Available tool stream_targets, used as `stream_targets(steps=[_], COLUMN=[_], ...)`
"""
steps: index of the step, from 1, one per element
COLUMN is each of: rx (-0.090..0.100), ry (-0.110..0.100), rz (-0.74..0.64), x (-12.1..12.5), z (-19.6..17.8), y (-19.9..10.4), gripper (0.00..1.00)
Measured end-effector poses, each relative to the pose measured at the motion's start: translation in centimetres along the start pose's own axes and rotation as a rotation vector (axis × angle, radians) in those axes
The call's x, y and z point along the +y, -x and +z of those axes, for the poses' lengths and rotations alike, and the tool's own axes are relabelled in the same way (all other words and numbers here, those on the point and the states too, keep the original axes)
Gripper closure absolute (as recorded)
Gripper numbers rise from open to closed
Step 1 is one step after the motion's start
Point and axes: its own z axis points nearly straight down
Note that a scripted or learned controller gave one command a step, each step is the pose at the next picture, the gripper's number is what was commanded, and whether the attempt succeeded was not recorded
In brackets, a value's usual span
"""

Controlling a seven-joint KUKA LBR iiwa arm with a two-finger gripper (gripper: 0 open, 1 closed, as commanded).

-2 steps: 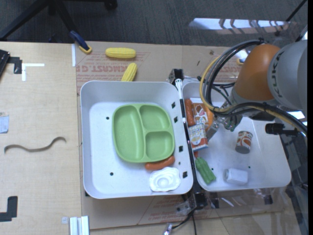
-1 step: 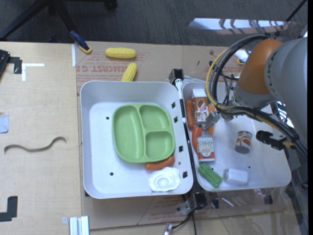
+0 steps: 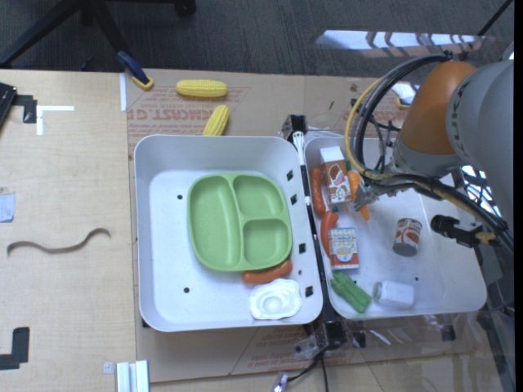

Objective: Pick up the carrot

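While half-hidden, carrot shows orange.

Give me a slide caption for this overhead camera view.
KUKA arm's gripper hovers near the carrot in the right bin; a green divided plate fills the left.

You see the arm reaching over the right bin, its gripper low beside the carrot and a small carton. That bin also carries a second carton, a can and a green piece. The left bin bears a green divided plate with a sausage touching its near edge
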Motion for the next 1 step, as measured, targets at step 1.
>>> stream_targets(steps=[1], rx=[0.003], ry=[0.002], rz=[0.160], x=[4.59], z=[-9.16], y=[-4.15], gripper=[1.00])
